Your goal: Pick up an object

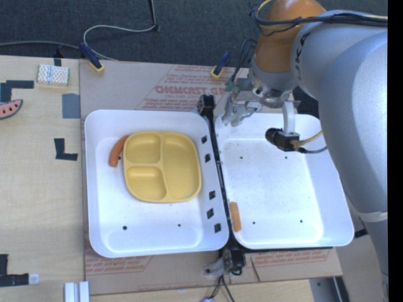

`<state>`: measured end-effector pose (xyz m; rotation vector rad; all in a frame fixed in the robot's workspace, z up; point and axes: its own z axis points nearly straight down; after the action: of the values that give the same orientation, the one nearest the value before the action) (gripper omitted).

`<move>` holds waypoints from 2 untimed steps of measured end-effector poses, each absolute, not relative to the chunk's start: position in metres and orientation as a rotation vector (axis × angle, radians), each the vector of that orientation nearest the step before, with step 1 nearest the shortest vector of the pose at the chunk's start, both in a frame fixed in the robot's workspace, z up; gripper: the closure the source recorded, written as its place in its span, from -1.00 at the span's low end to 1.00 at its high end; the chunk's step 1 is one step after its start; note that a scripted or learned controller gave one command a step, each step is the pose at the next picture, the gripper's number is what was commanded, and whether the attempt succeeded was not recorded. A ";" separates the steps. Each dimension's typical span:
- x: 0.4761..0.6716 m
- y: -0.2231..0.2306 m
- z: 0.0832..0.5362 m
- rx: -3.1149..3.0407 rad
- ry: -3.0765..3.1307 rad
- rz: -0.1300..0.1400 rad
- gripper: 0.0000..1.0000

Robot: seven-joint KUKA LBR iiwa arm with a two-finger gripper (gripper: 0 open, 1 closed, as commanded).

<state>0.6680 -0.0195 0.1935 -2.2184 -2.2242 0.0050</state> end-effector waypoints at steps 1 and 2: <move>0.668 -0.020 0.193 -2.219 -2.224 0.006 -1.00; 0.668 -0.019 0.203 -2.216 -2.225 0.006 1.00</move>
<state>0.6680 -0.0188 0.2028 -2.2159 -2.2250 0.0059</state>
